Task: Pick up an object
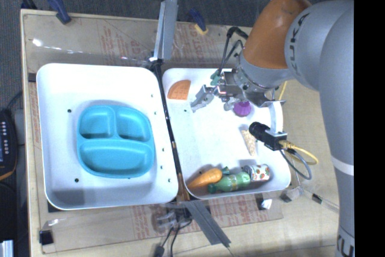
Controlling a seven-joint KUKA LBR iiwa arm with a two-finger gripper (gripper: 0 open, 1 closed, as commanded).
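Jaws (207,95): released, hanging in the right bin (198,147), upper centre of frame.
Nearest: orange slice (178,90), just left.
Advice: centre above it, descend straight, then clench.

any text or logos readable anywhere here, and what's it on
"KU": the start of dark lettering running down the grey arm beside its orange band; the rest is cut off.
Faint red printing runs along the bench board around the white bins: too blurred to read.
The small can in the right bin bears a patterned label: too small to read.
The blue divided tray bears no text.
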